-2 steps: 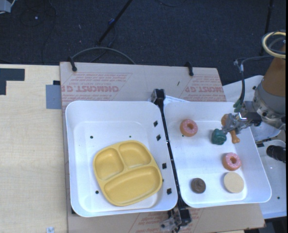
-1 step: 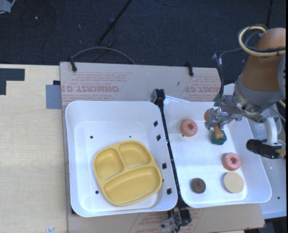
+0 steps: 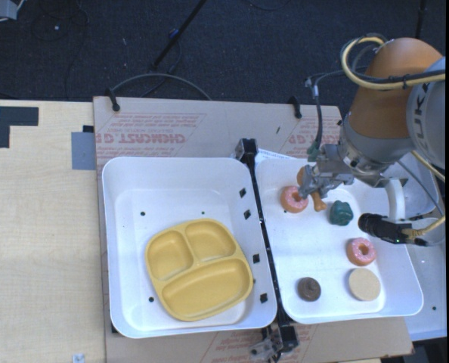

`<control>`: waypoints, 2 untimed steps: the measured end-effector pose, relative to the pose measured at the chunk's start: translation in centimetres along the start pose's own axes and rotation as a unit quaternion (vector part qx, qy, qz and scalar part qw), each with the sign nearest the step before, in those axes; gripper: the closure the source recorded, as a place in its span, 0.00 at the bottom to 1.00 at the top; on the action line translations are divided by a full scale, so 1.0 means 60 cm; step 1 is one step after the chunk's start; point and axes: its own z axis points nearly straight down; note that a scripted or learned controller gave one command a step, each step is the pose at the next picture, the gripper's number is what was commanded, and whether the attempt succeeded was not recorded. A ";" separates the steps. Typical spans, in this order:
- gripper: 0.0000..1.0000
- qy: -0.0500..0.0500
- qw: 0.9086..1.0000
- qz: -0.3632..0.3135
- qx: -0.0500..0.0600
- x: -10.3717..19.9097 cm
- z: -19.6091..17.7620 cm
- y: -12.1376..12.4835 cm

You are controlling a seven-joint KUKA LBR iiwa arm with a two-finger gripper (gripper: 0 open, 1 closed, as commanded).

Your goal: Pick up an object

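My gripper (image 3: pixel 314 189) hangs low over the back of the right bin (image 3: pixel 406 308), under the grey arm with its orange band. Just left of it lies a pink ring doughnut (image 3: pixel 292 200), touching or nearly touching the gripper. A small orange piece (image 3: pixel 318 204) pokes out right below the gripper, mostly hidden by it. A dark green lump (image 3: pixel 341 213) lies just to the right. Nearer the front are a pink frosted doughnut (image 3: pixel 361 252), a round tan biscuit (image 3: pixel 364 284) and a small brown doughnut (image 3: pixel 309 289).
The left bin (image 3: pixel 126 203) holds a yellow divided plate (image 3: pixel 199 267). A black divider rail (image 3: pixel 258 233) runs between the two bins. A black cylinder with cables (image 3: pixel 387 229) juts in at the right bin's right side.
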 end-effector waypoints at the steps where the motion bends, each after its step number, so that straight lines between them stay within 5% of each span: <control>1: 1.00 0.000 1.000 0.000 0.000 0.074 0.006 0.023; 2: 1.00 0.000 1.000 -0.001 0.002 0.173 0.016 0.020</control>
